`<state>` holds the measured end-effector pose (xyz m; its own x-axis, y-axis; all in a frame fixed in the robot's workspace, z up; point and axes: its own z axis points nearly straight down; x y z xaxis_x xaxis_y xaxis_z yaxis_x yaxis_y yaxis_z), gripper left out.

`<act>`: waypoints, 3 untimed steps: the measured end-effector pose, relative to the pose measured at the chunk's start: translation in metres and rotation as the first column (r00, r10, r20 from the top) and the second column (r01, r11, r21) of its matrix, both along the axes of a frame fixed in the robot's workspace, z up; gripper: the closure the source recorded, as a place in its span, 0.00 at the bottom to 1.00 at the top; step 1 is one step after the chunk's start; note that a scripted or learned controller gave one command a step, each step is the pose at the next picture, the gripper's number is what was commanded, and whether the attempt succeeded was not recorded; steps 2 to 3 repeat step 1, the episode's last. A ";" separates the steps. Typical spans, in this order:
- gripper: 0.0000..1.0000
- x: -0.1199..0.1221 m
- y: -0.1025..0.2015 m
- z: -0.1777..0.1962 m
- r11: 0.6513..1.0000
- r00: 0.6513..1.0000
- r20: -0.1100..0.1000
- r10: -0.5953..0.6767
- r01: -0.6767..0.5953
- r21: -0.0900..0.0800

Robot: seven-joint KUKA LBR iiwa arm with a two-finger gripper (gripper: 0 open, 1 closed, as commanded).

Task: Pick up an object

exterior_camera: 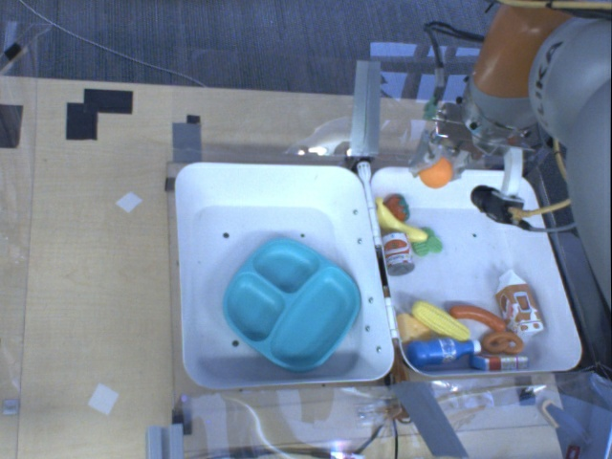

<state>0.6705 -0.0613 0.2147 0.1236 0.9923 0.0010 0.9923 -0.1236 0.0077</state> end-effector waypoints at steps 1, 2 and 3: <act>1.00 -0.035 0.039 -0.030 0.999 0.999 -0.006 -0.040 0.040 0.000; 1.00 -0.035 0.039 -0.030 0.999 0.999 -0.006 -0.040 0.040 0.000; 1.00 -0.035 0.039 -0.030 0.999 0.999 -0.006 -0.040 0.040 0.000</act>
